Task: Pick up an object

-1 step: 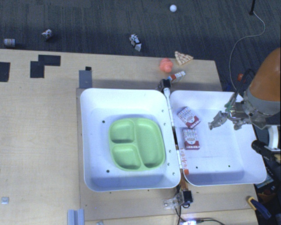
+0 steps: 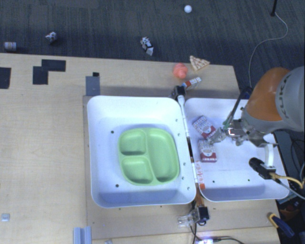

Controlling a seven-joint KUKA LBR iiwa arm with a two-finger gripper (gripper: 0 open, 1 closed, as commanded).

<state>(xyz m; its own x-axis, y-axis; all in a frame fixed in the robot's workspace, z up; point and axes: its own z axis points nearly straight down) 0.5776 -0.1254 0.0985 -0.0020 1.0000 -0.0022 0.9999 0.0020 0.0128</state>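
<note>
Grey metal pincer (image 2: pixel 218 136) low over the smooth white floor of the right bin (image 2: pixel 238 183), at the end of a rounded grey arm with a glossy orange band (image 2: pixel 264 97) behind the wrist. Too small and blurred at the tip to judge how far open; nothing visibly gripped

Just ahead of the pincer and a little farther from the camera, the upper packet (image 2: pixel 202 125): flat, rectangular, a crinkly-looking wrapper in red and white, lying tilted. Just ahead and nearer the camera, the lower packet (image 2: pixel 207 153): same flat red-and-white sort, set squarer to the bin wall, very close to the tip, contact not to be judged. Both on the bin floor, towards the side shared with the other bin

Well beyond the pincer, across the raised rims, the left bin (image 2: pixel 102 143): shallow, white, round-cornered moulded plastic. Flat on its floor, a green plate (image 2: pixel 147 155): pale matt green, a rounded rectangle pressed into three hollow compartments, one long and two smaller

Farther ahead and away from the camera, on the pale wood-grain bench (image 2: pixel 43 143) past the bins' far rim, a pink ball (image 2: pixel 180 71), round and soft-looking. Close beside it, at the bench's far edge, a tan wedge (image 2: pixel 199 62), triangular and speckled like a pizza slice. Beyond that, dark ribbed carpet (image 2: pixel 95 24) with a small white ball (image 2: pixel 188 8)
</note>
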